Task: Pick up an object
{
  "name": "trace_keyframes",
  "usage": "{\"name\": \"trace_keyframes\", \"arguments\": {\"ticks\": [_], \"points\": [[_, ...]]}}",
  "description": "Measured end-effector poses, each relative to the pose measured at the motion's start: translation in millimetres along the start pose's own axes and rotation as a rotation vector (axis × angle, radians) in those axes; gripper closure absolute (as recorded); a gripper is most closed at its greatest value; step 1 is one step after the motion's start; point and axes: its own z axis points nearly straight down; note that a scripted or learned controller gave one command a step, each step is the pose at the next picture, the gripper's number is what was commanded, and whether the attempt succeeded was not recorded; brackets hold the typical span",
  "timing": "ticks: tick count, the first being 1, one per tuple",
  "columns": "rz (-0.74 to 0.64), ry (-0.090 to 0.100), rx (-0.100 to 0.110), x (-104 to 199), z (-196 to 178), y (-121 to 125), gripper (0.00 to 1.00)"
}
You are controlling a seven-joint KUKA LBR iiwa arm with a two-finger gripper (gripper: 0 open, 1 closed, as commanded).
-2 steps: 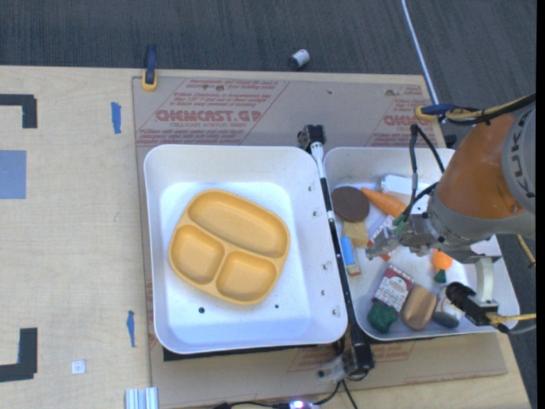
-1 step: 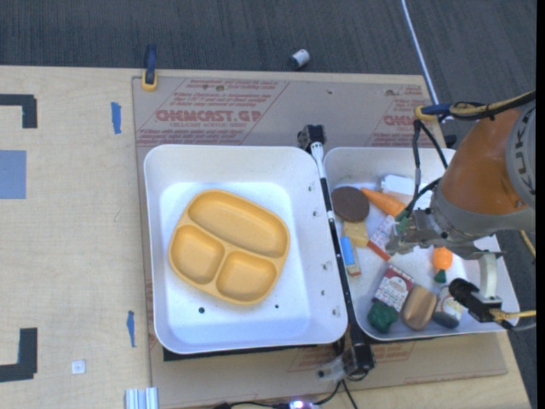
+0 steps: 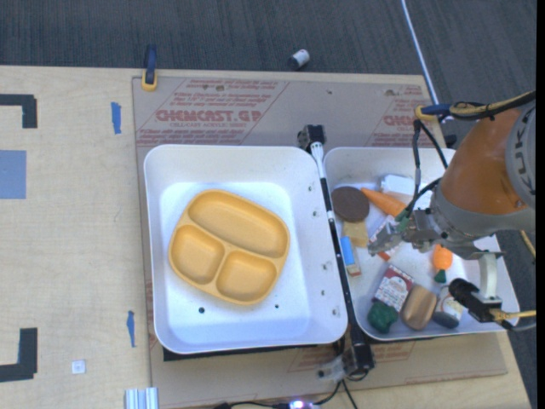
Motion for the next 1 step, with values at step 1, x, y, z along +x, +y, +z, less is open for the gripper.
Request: {"name": "trace_keyframes", "arguments": {"ticks": [1], "points": [[-0.002,0.005,0.025,-2.0,41.8,-37.9,0.0]]}}
